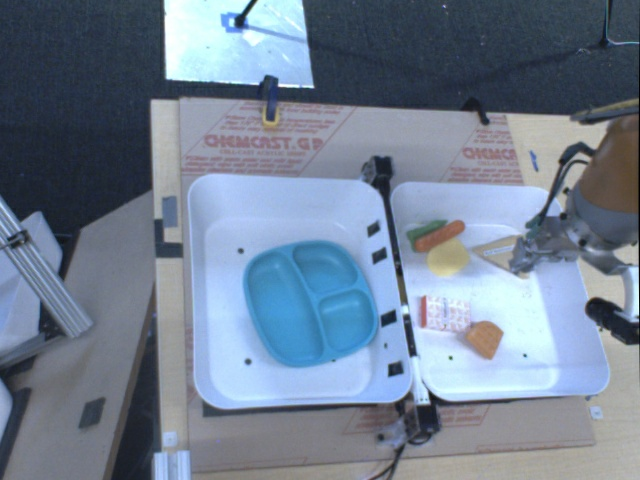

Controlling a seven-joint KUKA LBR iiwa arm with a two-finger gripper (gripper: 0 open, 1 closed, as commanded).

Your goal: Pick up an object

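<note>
The end effector [524, 259] sits low in the right bin [575, 368], touching a pale tan wedge [496, 250] that lies flat just left of it; whether it grips, I cannot tell.

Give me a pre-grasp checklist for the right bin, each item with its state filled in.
1. Gripper over the right bin: ok.
2. Thing held: cannot tell; the tip is too small and blurred.
3. Nearest target: a tan wedge-shaped piece lies right beside the tip: ok.
4. Other targets lie apart and reachable: yellow round piece, carrot, red and white packet, orange chunk: ok.
5. Carrot and yellow round piece lie close together, so a grasp there could knock the neighbour: not ok.
6. Blue divided tray sits in the left bin, out of the way: ok.
</note>
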